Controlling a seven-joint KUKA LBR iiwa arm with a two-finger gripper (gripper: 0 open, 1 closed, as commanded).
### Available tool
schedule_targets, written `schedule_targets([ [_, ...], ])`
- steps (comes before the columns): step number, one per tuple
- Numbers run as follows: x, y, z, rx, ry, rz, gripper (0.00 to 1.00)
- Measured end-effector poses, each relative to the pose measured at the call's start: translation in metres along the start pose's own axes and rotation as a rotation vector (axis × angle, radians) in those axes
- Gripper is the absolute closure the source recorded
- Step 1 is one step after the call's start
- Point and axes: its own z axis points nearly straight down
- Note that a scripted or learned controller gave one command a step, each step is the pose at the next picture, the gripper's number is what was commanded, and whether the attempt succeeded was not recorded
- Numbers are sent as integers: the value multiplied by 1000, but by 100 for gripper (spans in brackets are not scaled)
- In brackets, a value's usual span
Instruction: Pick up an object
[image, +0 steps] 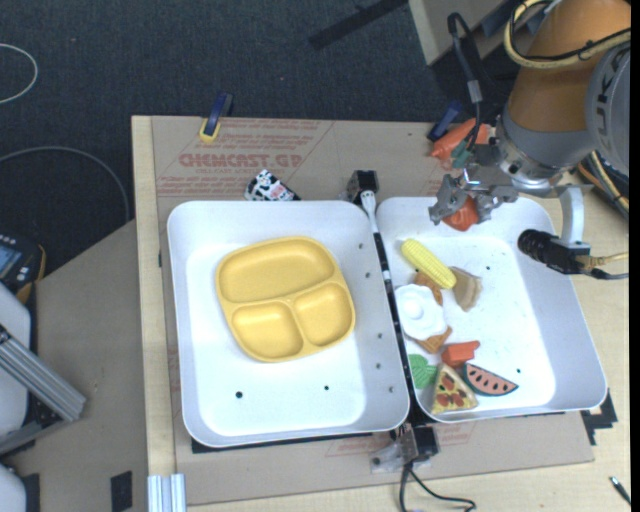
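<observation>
You are looking at the gripper (462, 208) hanging over the right bin (545, 330) at that bin's 12 o'clock edge. It is pinching a small red piece (459, 217), with the fingers sitting narrow on either side of it. The gripper body is covering the top of the piece, so its shape is staying unclear, and you cannot tell whether it is touching the bin rim or hanging clear of it. The arm (560, 70) is running out of frame at 1 o'clock, cut off by the edge.

The other toys are crowding the right bin from its centre round to 7 o'clock:
- A corn cob (428, 262) is lying at 10 o'clock.
- A tan piece (467, 289) is sitting just beside the cob's lower end.
- A white piece (418, 308) is lying at 9 o'clock, partly hiding an orange bit (428, 284) that is too covered to name.
- Towards 7 o'clock a red block (461, 352), a green piece (422, 372), a pizza slice (452, 391) and a watermelon slice (491, 382) are lying touching or overlapping. The green piece is half tucked against the bin wall.

The left bin (200, 380) is holding a yellow divided plate (286, 298) at its centre. A black-and-white thing (268, 186) is lying on the bench at 12 o'clock of the left bin, too small to identify. A blue-and-yellow clamp (213, 118) is sitting at the bench's 11 o'clock edge.
</observation>
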Motion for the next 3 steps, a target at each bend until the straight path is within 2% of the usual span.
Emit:
schedule_targets([
  [1, 52, -26, -1, 2, 0, 0, 100],
  [3, 146, -62, 29, 3, -1, 1, 100],
])
